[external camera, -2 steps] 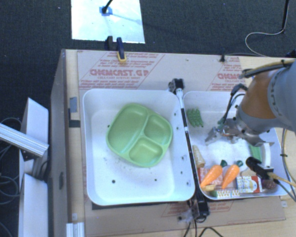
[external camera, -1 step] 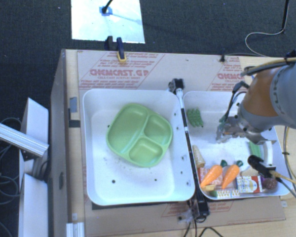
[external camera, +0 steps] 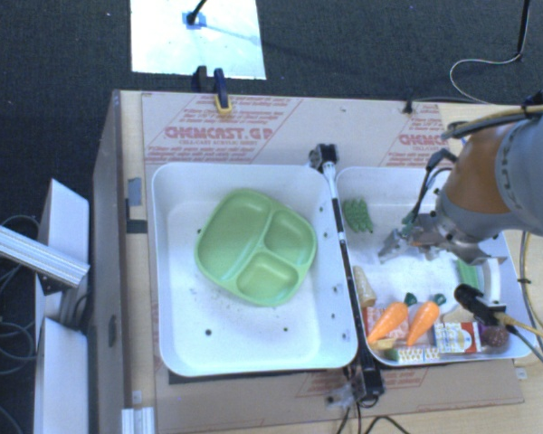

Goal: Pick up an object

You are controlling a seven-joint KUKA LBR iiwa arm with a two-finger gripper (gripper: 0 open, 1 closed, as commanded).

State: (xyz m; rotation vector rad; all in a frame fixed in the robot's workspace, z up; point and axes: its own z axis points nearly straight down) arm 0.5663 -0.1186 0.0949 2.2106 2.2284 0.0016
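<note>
Carrots (external camera: 407, 321), two of them, lie among toy food at the near edge of the right bin (external camera: 380, 183). Above that bin's middle hangs the gripper (external camera: 400, 244), fingers spread, pinching nothing. A green divided plate (external camera: 256, 246) sits in the left bin (external camera: 176, 333).

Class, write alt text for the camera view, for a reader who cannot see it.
A grey robot arm reaches from the right over the right white bin, its hand above the bin floor, near toy carrots and other small items at the front. The left bin holds a green divided plate.
</note>
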